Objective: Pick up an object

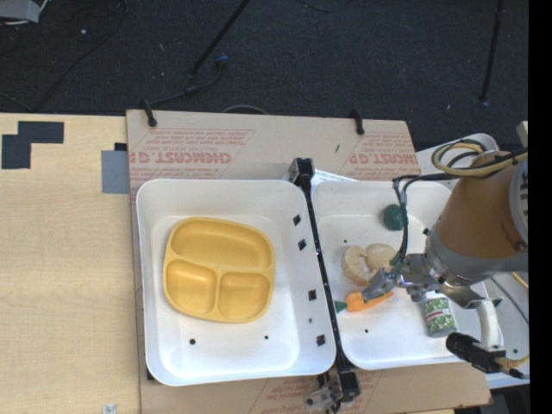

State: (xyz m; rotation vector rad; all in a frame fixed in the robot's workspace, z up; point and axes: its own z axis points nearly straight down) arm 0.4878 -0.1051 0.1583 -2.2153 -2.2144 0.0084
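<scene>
End effector (390, 280) sits low in the right-hand shallow white bin (362, 352), reaching in from 3 o'clock under the grey arm with orange band (483, 218). Cannot tell whether it is wide, narrow or gripping; tip is cluttered. Small orange carrot-shaped toy with a green end (362, 301) lies right at the tip, touching or just below it at 7 o'clock; contact unclear. Two pale beige lumpy round objects (366, 260) lie just beside it at 10 o'clock. Small green-and-white labelled can (438, 315) lies at 4 o'clock, near. Dark green round object (394, 217) sits at 12 o'clock, farther up the bin. Left-hand shallow white bin (172, 352) at 9 o'clock holds a yellow plastic three-compartment plate (219, 268). Both bins rest on brown cardboard (216, 149) on the light wooden desk (60, 274).
</scene>
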